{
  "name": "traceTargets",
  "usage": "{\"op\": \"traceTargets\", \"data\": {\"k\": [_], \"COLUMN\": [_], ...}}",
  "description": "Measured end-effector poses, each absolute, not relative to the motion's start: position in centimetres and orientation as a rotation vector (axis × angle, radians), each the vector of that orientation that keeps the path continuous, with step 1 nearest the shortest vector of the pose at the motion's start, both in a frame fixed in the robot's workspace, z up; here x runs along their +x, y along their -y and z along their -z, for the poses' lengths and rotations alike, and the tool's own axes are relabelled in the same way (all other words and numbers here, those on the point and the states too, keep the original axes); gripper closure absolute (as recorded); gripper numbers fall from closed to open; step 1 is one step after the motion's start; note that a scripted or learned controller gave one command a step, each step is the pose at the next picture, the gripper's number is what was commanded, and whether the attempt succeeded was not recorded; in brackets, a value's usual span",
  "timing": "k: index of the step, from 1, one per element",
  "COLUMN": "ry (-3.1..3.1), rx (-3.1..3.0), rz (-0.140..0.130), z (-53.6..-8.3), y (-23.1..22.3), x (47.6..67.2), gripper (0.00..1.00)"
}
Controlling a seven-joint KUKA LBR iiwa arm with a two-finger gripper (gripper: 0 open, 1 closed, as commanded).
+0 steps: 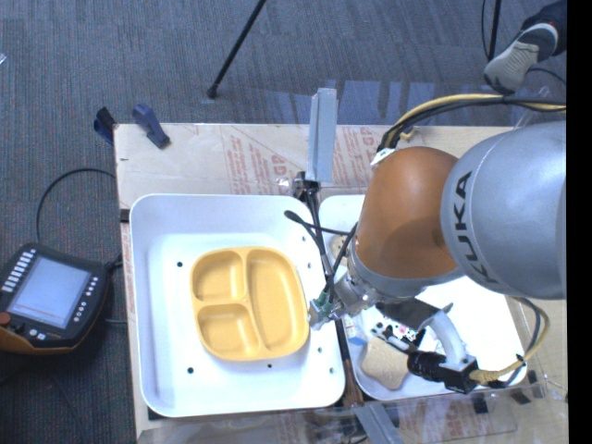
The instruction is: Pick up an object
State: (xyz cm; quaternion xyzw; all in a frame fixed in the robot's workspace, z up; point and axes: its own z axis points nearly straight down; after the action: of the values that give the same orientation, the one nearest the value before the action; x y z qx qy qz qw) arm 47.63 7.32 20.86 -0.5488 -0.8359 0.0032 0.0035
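Bins (157,248) on bench (213,160), grey carpet (111,44)

**Arm parked over the right bin**

Yellow three-compartment tray (248,302) sits flat in the left bin (157,248). Right of that tray, the KUKA arm (462,220) hangs over the right bin (499,317), covering most of it. A tan flat object (381,366) peeks out below the arm, right of the tray's lower corner.

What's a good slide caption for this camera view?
KUKA arm reaching over the right bin; yellow divided plate in the left bin.
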Motion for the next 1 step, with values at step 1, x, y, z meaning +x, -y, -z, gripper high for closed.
{"op": "traceTargets", "data": {"k": [1], "ry": [2.369], "rx": [-2.05], "rz": [-0.016], "z": [-18.64], "y": [-9.96], "x": [47.52], "gripper": [1.0]}}
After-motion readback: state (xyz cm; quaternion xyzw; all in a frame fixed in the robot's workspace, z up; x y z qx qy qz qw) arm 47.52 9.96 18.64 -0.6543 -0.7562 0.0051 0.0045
